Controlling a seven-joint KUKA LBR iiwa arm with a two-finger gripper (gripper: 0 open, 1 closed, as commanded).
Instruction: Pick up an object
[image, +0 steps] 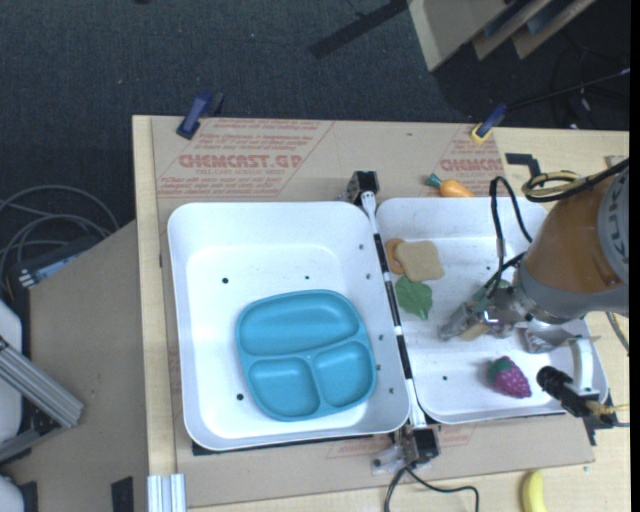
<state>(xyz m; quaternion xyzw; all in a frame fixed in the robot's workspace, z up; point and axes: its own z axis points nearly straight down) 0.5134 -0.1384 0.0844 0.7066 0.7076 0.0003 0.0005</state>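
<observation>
The right bin (445, 395) holds a tan slice of toast (417, 260), a green leaf-shaped piece (413, 297) and a purple bunch of grapes (509, 377). My gripper (464, 325) hangs low over the middle of this bin, reaching in from the right. It is right of the green leaf and up-left of the grapes, touching neither as far as I can see. The arm's orange band (575, 240) rises behind it.
A blue three-compartment plate (305, 352) lies in the left bin (195, 255). A small orange carrot (452, 187) lies on the bench behind the right bin, a yellow item (534, 491) near the front edge. Black cables (510, 215) loop over the right bin's back.
</observation>
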